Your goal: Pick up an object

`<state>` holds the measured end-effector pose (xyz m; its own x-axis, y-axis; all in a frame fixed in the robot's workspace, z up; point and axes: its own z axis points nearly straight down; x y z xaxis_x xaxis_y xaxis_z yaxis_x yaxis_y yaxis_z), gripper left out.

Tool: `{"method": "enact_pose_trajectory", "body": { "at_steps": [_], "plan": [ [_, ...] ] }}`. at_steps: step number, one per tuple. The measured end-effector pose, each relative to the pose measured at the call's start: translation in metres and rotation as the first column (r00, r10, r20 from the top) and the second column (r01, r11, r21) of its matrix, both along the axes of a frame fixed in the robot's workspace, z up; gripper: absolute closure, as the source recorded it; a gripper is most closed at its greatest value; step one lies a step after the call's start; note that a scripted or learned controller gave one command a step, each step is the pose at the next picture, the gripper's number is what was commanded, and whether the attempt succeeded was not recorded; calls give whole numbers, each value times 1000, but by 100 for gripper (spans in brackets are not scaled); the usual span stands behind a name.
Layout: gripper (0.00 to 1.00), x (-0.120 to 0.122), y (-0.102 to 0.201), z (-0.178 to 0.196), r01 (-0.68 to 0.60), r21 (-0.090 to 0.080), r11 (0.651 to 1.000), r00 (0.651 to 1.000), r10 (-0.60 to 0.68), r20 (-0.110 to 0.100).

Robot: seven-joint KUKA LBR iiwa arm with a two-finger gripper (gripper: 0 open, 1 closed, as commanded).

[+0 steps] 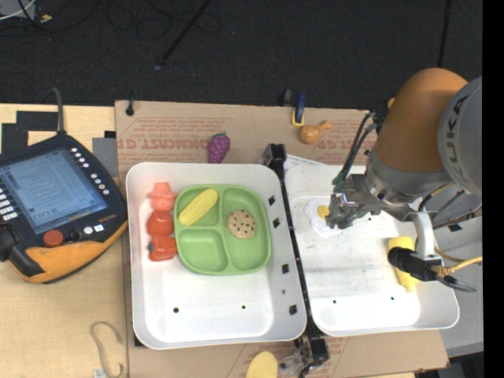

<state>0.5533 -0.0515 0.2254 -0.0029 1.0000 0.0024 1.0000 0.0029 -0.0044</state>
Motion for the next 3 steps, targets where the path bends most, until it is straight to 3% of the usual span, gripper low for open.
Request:
{"method": "enact_pose_trajectory", "body": {
  "at_steps": [1, 2, 3],
  "plan": [
    [100, -12, 50, 10, -1, 1, 1000, 1000, 1, 1],
    [100, -30, 50, 3, 8, -2, 1000, 1000, -8, -1],
    [100, -22, 60, -3, 3, -2, 1000, 1000, -3, 1]
  ]
}}
